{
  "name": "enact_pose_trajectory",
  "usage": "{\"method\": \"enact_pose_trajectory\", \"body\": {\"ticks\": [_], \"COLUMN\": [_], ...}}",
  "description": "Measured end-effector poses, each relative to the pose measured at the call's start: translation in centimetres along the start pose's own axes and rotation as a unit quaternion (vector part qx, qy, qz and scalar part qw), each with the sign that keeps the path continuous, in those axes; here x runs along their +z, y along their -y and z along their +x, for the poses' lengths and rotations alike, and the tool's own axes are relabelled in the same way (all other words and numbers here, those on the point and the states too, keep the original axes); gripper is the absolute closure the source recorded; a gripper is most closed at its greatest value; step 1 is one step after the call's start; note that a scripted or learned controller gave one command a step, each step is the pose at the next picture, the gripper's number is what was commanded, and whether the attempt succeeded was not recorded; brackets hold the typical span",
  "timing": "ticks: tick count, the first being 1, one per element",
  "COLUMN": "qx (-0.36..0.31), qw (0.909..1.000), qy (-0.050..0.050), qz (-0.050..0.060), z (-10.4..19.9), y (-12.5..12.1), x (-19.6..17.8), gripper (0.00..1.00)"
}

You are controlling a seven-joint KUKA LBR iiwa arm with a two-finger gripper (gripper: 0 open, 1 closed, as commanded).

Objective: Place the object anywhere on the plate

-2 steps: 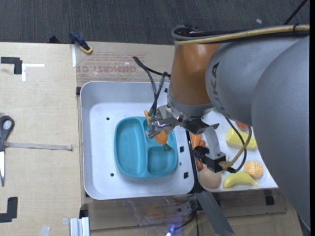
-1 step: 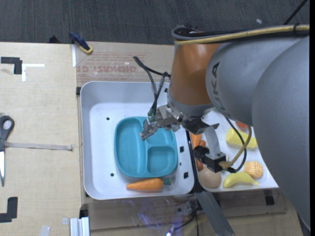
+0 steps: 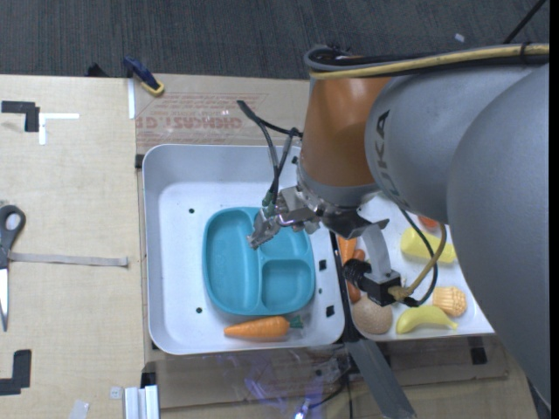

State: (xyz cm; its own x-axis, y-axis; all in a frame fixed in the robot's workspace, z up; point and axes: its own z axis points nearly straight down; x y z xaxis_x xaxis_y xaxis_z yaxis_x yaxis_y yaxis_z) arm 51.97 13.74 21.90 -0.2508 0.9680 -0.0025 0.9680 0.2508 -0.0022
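We put the claw (image 3: 262, 231) over the plate (image 3: 229, 269) in the left bin (image 3: 166, 234), near its upper right rim; we can't tell its state or whether it holds anything. The likely object, a carrot (image 3: 257, 327), lies in the bin just below the plate, apart from the claw. Looks like pre-pick, so next move: drop to the carrot, grasp, lift onto plate.
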Motion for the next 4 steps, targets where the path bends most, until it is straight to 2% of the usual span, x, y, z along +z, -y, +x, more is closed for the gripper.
{"method": "enact_pose_trajectory", "body": {"ticks": [1, 2, 3, 4], "qx": [-0.164, -0.314, -0.313, -0.297], "qw": [0.9865, 0.9495, 0.9496, 0.9549], "qy": [0.001, 0.000, 0.001, 0.000], "qz": [-0.002, -0.001, -0.002, -0.002], "z": [-11.7, -16.1, -16.3, -10.5], "y": [-0.9, -0.2, -0.3, 2.2], "x": [-4.7, 2.8, 1.9, 1.6], "gripper": [0.00, 0.00, 1.00, 1.00]}}
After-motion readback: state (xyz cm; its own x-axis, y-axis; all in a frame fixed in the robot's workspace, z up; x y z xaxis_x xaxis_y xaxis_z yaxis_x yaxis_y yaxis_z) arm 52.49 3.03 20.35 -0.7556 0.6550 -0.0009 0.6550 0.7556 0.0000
